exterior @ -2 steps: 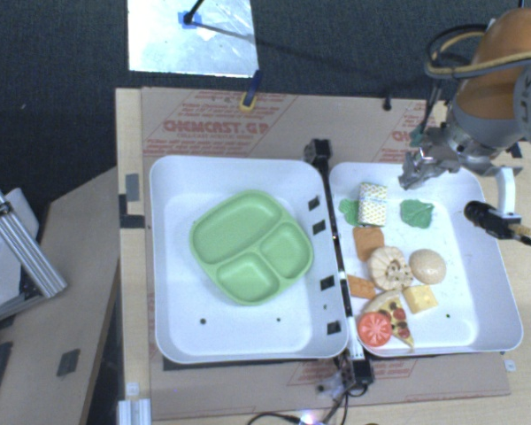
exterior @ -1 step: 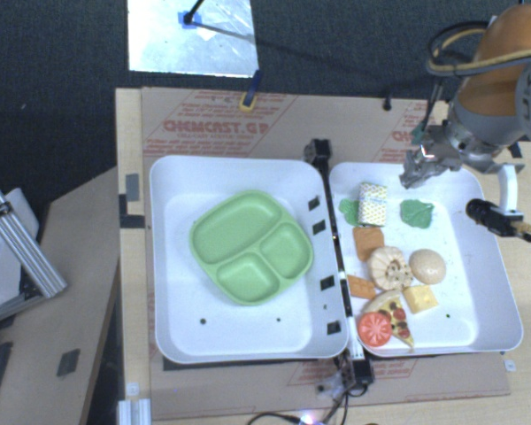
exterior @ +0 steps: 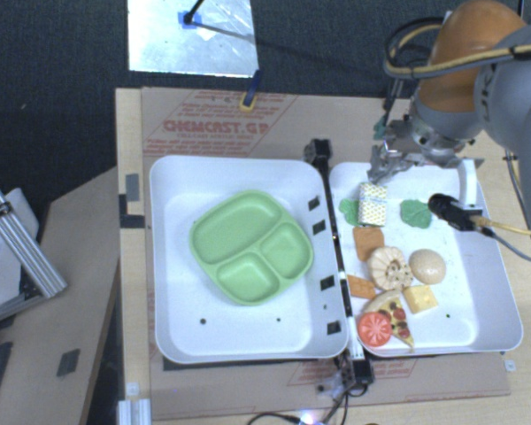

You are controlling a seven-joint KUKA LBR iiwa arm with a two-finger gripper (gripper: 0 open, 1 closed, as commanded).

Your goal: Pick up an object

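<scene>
**Claw over right bin, above the patterned block**

Claw (exterior: 382, 168) sits at the right bin's (exterior: 491, 264) far edge, just above a small white block with yellow-green pattern (exterior: 373, 204). Can't tell if it's open or closed: fingers are dark and blurred. Block lies near the divider, with a green piece (exterior: 415, 212) to its right and an orange cracker (exterior: 368, 241) just below. Left bin (exterior: 173, 237) holds a green tray (exterior: 250, 246).

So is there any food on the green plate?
No, the green plate is bare; the food lies in the other bin.
</scene>
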